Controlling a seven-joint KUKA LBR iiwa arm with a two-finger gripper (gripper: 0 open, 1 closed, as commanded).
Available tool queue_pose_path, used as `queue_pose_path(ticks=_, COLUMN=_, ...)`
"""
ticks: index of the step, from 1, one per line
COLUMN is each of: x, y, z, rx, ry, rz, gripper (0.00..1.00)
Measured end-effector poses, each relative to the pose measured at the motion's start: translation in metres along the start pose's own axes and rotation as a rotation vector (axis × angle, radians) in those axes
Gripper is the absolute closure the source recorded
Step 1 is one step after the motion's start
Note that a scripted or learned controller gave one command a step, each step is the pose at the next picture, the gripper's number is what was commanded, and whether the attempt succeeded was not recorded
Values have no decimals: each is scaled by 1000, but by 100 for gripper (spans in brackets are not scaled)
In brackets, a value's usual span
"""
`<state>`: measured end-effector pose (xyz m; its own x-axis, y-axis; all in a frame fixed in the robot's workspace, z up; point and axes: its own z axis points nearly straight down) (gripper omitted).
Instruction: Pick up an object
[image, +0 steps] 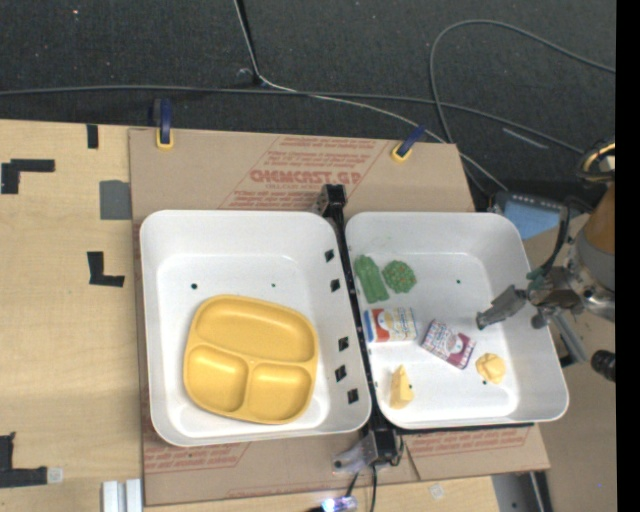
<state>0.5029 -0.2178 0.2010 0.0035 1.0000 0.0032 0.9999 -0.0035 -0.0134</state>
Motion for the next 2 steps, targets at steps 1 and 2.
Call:
queue_pose_path(ticks=1, x=0, y=3, z=-6, rx=-12, ry=-4, rz=-4, gripper=0)
queue_pose_path(ticks=2, x=11, y=5, z=51, rx=-7, ry=-1, rz=-5, gripper=0)
